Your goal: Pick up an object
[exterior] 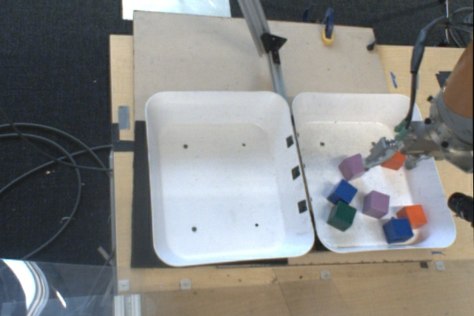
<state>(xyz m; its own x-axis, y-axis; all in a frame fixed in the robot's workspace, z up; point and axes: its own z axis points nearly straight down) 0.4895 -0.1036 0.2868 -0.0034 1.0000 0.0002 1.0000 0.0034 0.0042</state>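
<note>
The arm comes in from the right and hangs its end effector (382, 152) low over the right bin (318, 122), in the middle of that bin's far half. That bin is where all the loose blocks lie, so it is the sensible place to try a pick; the left bin (167, 115) has only a few dark specks on its floor.

The tip points left toward a purple block (352, 166), which lies just beside it, tilted on the bin floor. An orange block (395, 161) sits right under the wrist, partly covered by it. Whether the end effector is touching either block I cannot tell, and its opening is too blurred against the white floor to judge, so I cannot tell whether it has hold of anything.

The other blocks cluster toward the near side: a blue block (343, 192) with a green block (342, 216) touching it on the near side, a second purple block (376, 204) just to their right, and another blue (398, 230) and orange (413, 215) pair pressed into the near right corner. Those corner blocks look awkward to reach against the wall, which may be why the attempt falls on the freer far ones.

Judging by the low pose, this is the approach or closing step of the pick.
</note>
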